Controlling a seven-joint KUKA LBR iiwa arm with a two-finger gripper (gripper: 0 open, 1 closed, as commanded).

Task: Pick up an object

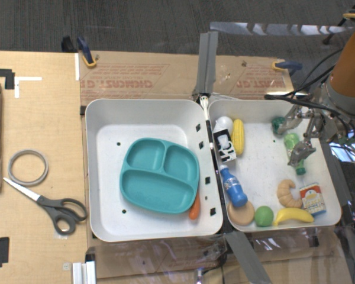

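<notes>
tool [300, 152] hangs low by the right bin's [266, 105] far right wall, over a small green piece [291, 141]; whether it grips, i cannot tell. that piece sits tight to the wall, so it could slip or get pushed away.

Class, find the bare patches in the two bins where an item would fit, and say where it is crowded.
Right bin: bare middle between corn, bottle and croissant; its front edge is crowded. Left bin: bare strips around the teal plate.
</notes>
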